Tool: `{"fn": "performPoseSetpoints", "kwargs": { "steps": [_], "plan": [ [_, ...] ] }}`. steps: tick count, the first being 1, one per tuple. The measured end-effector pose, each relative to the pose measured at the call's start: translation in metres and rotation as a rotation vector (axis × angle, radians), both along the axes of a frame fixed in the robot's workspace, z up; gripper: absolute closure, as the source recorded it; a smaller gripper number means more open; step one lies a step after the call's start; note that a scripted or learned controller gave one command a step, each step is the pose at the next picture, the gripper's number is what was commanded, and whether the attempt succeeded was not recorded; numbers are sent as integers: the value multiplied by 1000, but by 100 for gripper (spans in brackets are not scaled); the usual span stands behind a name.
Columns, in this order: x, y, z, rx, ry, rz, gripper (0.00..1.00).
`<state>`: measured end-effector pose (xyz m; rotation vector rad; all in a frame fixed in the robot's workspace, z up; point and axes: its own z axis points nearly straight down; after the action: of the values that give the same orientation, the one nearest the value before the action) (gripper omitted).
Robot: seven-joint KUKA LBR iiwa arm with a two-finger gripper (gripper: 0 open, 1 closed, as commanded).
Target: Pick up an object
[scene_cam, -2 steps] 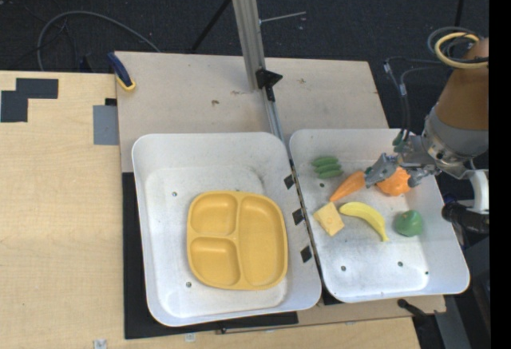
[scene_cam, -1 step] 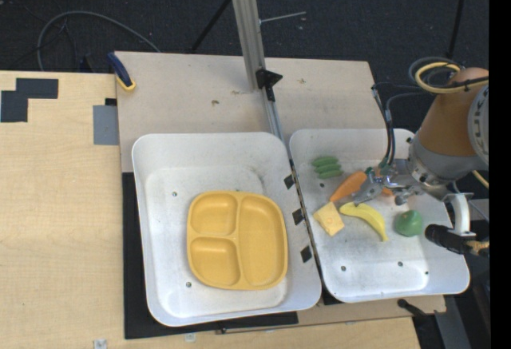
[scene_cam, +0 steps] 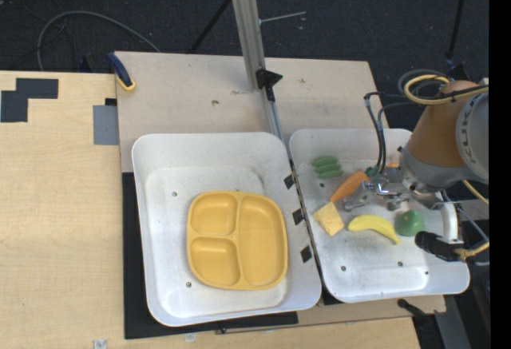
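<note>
The hand [scene_cam: 369, 189], grip unreadable, hovers by the small orange plastic carrot [scene_cam: 349, 184]: light, stiff, slippery; pinch mid-body.

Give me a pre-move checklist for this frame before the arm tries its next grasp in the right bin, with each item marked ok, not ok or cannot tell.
1. Gripper is over the right bin: ok, it sits low among the items.
2. A thing is held between its fingers: cannot tell, the tip is too small and cluttered.
3. Nearest target is identifiable: ok, the carrot lies right at the gripper.
4. Target stands apart from neighbours: not ok, the cheese wedge and banana lie close by.
5. Other items are out of the way: ok for the green pod; the green round piece lies near the wrist.
6. Yellow divided plate in the left bin is out of the path: ok.
</note>
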<state>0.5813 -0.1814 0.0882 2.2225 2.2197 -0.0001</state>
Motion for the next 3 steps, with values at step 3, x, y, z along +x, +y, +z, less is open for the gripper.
{"fn": "performPoseSetpoints", "kwargs": {
  "steps": [3],
  "plan": [
    [8,3,103,0,-1,3,100]
  ]
}}
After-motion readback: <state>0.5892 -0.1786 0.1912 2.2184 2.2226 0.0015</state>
